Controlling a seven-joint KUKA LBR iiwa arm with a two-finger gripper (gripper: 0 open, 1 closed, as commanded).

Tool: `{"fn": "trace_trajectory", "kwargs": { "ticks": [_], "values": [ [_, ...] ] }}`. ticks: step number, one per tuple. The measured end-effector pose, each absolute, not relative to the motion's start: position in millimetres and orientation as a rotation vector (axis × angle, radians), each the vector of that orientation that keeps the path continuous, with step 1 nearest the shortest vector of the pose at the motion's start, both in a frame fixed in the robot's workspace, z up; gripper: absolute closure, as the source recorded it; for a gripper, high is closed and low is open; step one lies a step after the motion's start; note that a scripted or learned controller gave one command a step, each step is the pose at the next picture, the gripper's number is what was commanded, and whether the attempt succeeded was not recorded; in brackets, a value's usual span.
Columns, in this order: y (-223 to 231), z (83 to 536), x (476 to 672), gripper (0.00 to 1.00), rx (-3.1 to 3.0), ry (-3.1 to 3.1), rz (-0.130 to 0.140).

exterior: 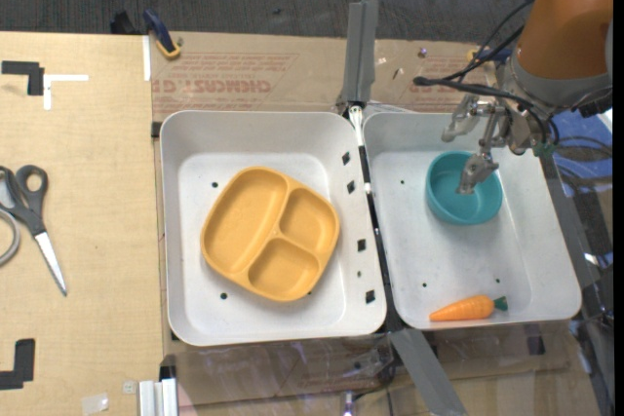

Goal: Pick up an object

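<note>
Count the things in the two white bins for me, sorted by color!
Yellow: 1, the divided plate
Teal: 1, the bowl
Orange: 1, the toy carrot
Total: 3

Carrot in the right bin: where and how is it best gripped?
Judging by its pose, grip the carrot across its thick orange middle, coming straight down from above. It lies flat and lengthwise along the bin's near wall, so the fingers should close across its narrow width.

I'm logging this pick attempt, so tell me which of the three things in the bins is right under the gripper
The teal bowl in the right bin. The gripper hangs over it; the toy carrot lies near that bin's front edge, and the yellow divided plate is in the left bin.
</note>
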State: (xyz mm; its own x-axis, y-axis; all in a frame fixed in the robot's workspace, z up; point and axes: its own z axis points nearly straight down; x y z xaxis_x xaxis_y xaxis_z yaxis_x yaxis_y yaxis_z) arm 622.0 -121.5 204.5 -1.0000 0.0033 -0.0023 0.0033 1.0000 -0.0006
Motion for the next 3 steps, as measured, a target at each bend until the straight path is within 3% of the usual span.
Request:
{"fn": "trace_trajectory", "kwargs": {
  "ticks": [1, 2, 3],
  "values": [
    [-111.5, 92.8, 618.0, 0.00, 0.216, 3.130, 0.000],
    [-163.2, 92.7, 602.7, 0.00, 0.248, 3.128, 0.016],
    [-148.2, 91.7, 586.2, 0.00, 0.467, 3.106, 0.001]
  ]
}}
